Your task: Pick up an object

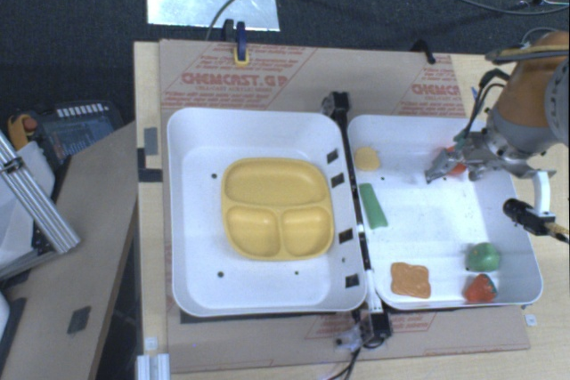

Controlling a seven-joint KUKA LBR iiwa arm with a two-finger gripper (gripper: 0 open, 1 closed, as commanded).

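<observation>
- Objects for picking lie in the right bin [534,276]: a pale yellow round piece [367,158] near its upper left corner, a green stick [372,205] along its left wall, an orange flat piece [411,279] at the lower edge, and a green ball [484,257] with a red item [480,288] just below it at the lower right.
- The gripper [443,170] hangs over the upper right part of that bin, its tip pointing left; something reddish shows at the fingers, but the view is too blurred to tell whether they are parted or pressed together, or hold anything.
- The yellow round piece is the nearest object, left of the tip and apart from it; the other pieces lie well below it.
- The left bin [191,191] holds a yellow divided tray [274,207], with one long compartment above two smaller ones.
- A black divider [347,191] runs between the bins; brown cardboard [267,76] lies under both.
</observation>
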